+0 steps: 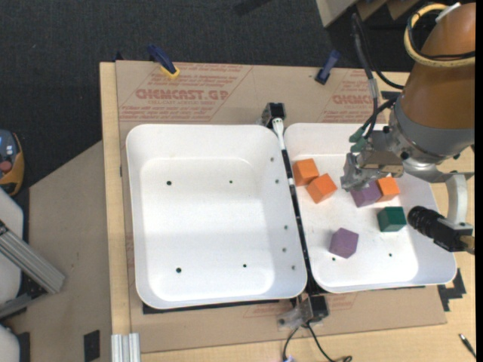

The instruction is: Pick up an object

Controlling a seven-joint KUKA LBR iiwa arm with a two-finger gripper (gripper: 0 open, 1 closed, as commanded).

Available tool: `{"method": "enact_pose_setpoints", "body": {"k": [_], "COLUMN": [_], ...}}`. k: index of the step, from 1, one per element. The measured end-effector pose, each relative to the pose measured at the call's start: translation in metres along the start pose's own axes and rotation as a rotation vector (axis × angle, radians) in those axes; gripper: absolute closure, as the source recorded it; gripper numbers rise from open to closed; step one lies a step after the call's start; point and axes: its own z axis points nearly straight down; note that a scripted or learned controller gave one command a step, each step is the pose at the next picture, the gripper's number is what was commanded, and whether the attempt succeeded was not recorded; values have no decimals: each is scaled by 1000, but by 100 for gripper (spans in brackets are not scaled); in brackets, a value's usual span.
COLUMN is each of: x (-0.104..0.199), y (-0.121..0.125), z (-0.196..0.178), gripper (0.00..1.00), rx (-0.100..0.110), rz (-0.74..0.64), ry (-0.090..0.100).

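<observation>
the gripper (pixel 361 178) hangs low over the right bin (pixel 324 274), right above a purple block (pixel 368 195) that lies just beside a small orange block (pixel 389 187). whether its jaws are spread or pressed together cannot be told from this slanted view, and no block can be seen between them.

the blocks look like small, rigid cubes, probably foam or painted wood, so light and stiff; they should not crush or sag under a pinch. their flat sides give good purchase, and the best hold is across two opposite faces, near the middle of the block. the purple one under the gripper sits tight against its orange neighbour, so one finger may land on the wrong block or push both aside.

counted in the right bin: three orange blocks, the small one plus a touching pair (pixel 306 171) and (pixel 321 188) near the divider; two purple blocks, the second (pixel 344 242) lying alone toward the front; and one green block (pixel 392 219). that makes six. the left bin (pixel 143 225) sits alongside on the worktop (pixel 121 111), two bins in all.
</observation>
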Motion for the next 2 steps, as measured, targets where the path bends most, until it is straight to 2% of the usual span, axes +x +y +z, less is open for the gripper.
{"method": "enact_pose_setpoints", "body": {"k": [1, 2], "x": [4, 11], "y": [0, 25], "z": [-1, 131], "gripper": [0, 0], "rx": [-2, 6], "rz": [-7, -6], "ry": [0, 1]}}
